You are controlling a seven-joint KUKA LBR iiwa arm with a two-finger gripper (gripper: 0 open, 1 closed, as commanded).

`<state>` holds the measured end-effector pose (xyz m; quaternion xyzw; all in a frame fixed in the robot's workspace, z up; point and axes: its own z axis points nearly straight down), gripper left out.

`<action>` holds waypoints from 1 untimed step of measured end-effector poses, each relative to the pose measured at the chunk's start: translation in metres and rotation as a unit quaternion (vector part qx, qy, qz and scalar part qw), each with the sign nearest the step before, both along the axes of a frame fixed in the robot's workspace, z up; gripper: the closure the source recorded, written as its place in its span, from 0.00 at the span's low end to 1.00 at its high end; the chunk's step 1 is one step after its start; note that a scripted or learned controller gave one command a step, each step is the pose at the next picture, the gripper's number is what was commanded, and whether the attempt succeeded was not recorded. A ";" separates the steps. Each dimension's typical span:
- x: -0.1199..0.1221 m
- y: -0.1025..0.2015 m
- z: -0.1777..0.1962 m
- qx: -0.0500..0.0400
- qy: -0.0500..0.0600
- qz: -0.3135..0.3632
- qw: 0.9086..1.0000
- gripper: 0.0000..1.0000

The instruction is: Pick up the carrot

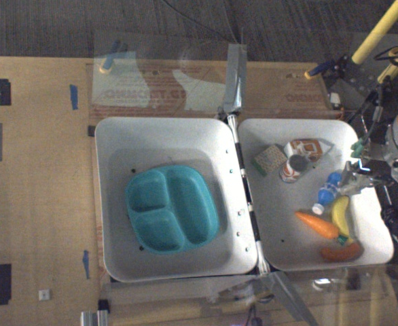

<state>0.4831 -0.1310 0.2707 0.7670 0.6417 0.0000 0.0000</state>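
The orange carrot (316, 225) lies in the right bin (280, 250), near its front, pointing left and slightly up. A yellow banana (340, 216) touches its right end and a brown sausage (341, 252) lies just in front of it. My gripper (354, 174) hangs over the right side of this bin, above the banana's top and beside a small blue and white bottle (327, 193). It is up and to the right of the carrot, with a clear gap between them. Nothing shows between its fingers.
At the back of the right bin are a small can (291, 170), a tipped carton (308, 148) and a speckled square pad (269, 159). The left bin (111, 148) holds a teal divided plate (172, 209). A metal divider (243, 182) separates the bins.
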 end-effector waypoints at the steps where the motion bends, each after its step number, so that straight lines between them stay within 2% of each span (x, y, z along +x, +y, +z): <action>1: -0.004 0.019 -0.063 0.000 0.001 -0.010 1.000 1.00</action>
